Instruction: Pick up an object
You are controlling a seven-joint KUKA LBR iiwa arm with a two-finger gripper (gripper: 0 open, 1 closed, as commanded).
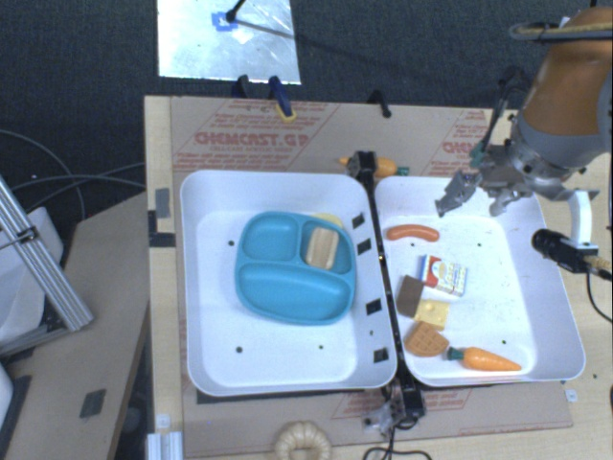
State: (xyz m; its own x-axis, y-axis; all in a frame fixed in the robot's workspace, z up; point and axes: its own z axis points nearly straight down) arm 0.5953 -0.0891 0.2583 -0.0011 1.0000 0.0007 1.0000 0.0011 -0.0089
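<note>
My gripper hangs open above the back of the right bin, with nothing between its fingers. Just in front of it and to the left lies a red sausage. Further forward in the same bin are a small red, white and blue carton, a brown block, a yellow cheese piece, a tan waffle wedge and an orange carrot. In the left bin, a blue divided tray holds a slice of bread.
Black clips run along the divider between the bins. A yellow toy lies behind the divider's far end. A black part juts over the right bin's edge. A shiny sheet lies behind the bench, and a metal frame stands at left.
</note>
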